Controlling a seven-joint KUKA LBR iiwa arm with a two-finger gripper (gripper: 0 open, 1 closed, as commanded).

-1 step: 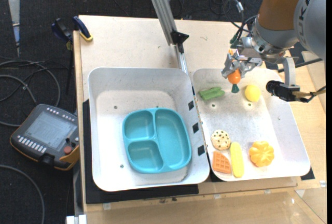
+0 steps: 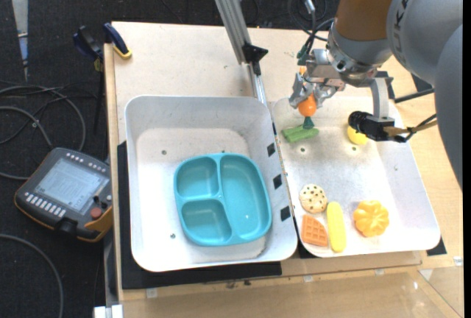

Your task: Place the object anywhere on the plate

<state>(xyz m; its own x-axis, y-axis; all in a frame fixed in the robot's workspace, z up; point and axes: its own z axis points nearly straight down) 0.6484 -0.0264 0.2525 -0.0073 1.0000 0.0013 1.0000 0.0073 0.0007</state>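
gripper [image 2: 310, 94] sits over the right bin's [image 2: 412, 184] far-left corner w/ a small orange toy [image 2: 307, 107] clamped btwn its fingers, hanging just above a green piece [image 2: 299, 134]. teal plate [image 2: 221, 199] lies in the left bin [image 2: 147, 162], down & to the left of the gripper, across the shared bin wall. toy's long axis roughly vertical.

You can read only part of one marking: large pale letters, seemingly "KU", on the grey robot arm [image 2: 430, 11]. The grey handheld control pendant's [image 2: 65, 193] screen is illegible.
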